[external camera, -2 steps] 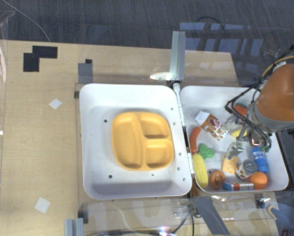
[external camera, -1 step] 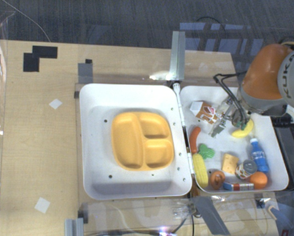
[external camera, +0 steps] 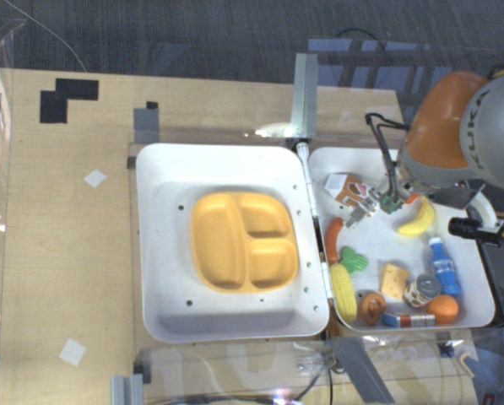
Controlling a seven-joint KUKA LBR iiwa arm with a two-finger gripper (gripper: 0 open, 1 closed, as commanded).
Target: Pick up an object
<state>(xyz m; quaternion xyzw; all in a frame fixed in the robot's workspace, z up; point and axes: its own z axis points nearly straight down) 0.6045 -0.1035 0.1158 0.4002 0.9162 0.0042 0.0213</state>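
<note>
Two white bins sit on a table. The left bin holds a yellow divided tray with open floor around it. In the crowded right bin, the pincer hovers beside a banana; I cannot tell its opening.

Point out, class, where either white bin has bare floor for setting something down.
Left white bin: bare floor all round the yellow divided plate. Right white bin: crowded; a small patch between the yellow banana, green toy and tan block, near the gripper.
</note>
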